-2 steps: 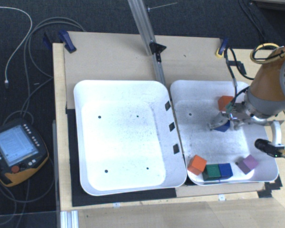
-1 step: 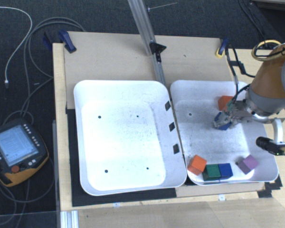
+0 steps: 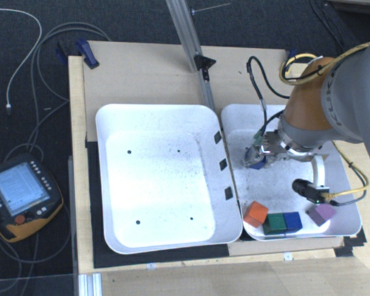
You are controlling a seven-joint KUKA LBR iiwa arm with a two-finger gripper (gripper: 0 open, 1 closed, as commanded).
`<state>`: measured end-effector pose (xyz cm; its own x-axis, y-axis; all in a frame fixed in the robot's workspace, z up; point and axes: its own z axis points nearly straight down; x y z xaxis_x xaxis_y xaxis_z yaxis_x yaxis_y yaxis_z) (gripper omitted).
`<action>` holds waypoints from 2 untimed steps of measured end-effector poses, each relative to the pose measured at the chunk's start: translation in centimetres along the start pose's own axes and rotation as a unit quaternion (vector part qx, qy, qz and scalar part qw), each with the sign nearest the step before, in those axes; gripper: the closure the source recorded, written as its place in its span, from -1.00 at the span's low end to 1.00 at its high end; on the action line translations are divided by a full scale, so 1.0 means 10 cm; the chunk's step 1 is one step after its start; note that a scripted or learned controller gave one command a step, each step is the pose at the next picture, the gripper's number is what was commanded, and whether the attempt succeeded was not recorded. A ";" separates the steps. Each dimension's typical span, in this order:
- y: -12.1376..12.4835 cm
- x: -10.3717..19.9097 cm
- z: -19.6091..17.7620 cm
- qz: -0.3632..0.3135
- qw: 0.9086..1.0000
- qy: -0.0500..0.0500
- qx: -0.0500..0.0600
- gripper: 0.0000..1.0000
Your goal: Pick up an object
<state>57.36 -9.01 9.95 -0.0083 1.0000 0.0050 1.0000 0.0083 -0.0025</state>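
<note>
We look down at a slant on a wooden tabletop (image 3: 142, 73) bearing two shallow white bins side by side. The left bin (image 3: 111, 122) spreads wide and bare, its floor marked by four small dark dots. The right bin (image 3: 234, 119) carries everything: we count four blocks, one of each colour, gathered along its near rim. The orange block (image 3: 256, 214) sits furthest left, just beside the green block (image 3: 274, 224), which touches the blue block (image 3: 292, 221); the purple block (image 3: 322, 213) lies a little apart toward the right corner.

The arm (image 3: 333, 97), grey with an orange band, reaches in from the right and covers much of the right bin's far side. Its gripper (image 3: 256, 159) hangs low over the bin's upper-left floor, near the wall shared with the left bin and well apart from the blocks. We cannot tell whether the fingers are parted or closed, and we see nothing between them.

Open floor lies between the gripper and the row of blocks; the blocks themselves crowd the near wall. Three black clips (image 3: 222, 163) line the shared edge. A metal pole (image 3: 182, 23) rises from the far side of the tabletop. On the floor at left rests a handheld control pendant (image 3: 21, 193); its screen writing is too small for us to read.
</note>
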 end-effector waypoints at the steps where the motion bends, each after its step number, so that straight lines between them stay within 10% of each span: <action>1: -0.01 0.92 -1.04 -0.001 1.000 -0.001 -0.005 1.00; 2: 0.19 1.49 -1.23 0.000 1.000 -0.001 -0.003 1.00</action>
